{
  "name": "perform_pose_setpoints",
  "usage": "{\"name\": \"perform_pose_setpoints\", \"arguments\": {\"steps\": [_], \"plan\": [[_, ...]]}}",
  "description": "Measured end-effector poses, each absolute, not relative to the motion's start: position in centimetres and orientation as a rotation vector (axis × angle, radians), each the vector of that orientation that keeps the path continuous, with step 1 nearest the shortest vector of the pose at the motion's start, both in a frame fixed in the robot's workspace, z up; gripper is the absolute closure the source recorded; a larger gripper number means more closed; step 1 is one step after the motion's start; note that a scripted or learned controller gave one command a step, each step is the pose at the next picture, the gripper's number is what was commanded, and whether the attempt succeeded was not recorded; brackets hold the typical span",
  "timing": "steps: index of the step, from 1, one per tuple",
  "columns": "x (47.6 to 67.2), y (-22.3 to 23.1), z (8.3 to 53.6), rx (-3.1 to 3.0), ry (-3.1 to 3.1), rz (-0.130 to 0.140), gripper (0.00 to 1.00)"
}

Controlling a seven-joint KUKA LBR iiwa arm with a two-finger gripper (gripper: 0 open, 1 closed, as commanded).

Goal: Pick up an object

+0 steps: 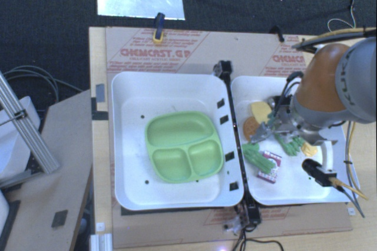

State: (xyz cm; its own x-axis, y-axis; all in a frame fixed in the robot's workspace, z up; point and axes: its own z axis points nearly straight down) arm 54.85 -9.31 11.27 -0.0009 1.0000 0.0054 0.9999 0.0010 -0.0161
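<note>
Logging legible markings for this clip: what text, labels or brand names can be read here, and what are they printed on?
"CHEMCAST GP": red print on the brown board under the bins, left of centre.
"CHEMC...": same print again at the board's right, cut off by the arm.
Smaller red lines around both: too blurred to read.
Small red-and-white packet in the right bin: markings unreadable.

Two white bins (126,144), one green divided tray (184,146), several small objects (265,157)

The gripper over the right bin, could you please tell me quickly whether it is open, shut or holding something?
Gripper: cannot be told; it hangs low over the toys in the right bin.
</note>
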Motion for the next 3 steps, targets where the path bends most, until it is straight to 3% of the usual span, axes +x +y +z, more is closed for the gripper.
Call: {"name": "perform_pose_setpoints", "arguments": {"steps": [1,2,3], "plan": [[54.9,-14.8,8.8,-2.229,-2.228,-0.011,0.00],[49.8,-11.4,9.0,-2.236,-2.238,-0.015,0.00],[49.2,-9.7,9.1,-2.255,-2.242,-0.005,0.00]]}}
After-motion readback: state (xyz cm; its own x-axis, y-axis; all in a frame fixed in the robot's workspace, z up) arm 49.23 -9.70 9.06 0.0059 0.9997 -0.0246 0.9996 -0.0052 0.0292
